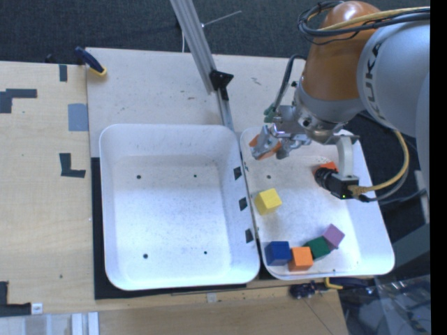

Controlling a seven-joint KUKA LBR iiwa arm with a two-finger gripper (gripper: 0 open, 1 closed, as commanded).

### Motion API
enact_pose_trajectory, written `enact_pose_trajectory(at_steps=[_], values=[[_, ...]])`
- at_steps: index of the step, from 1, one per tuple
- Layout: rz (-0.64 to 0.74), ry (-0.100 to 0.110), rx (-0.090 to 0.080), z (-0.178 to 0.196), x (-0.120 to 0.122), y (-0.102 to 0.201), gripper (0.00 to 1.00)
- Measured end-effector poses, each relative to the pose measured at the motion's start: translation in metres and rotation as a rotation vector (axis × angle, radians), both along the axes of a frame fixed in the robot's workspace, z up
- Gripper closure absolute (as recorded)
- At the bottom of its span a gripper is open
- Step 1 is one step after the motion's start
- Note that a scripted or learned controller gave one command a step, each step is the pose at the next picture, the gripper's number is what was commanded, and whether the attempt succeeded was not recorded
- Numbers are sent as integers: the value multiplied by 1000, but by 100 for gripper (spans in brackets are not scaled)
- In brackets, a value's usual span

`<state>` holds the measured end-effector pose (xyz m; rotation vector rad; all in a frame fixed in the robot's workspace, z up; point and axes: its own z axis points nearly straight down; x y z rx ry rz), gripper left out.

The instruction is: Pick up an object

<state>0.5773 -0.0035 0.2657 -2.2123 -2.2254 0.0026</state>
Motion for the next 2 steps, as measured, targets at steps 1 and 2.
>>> enact_pose_trajectory(at_steps=[1, 2], values=[[1, 1, 0, -11, -9, 56, 100], [1, 1, 0, -9, -30, 104, 100]])
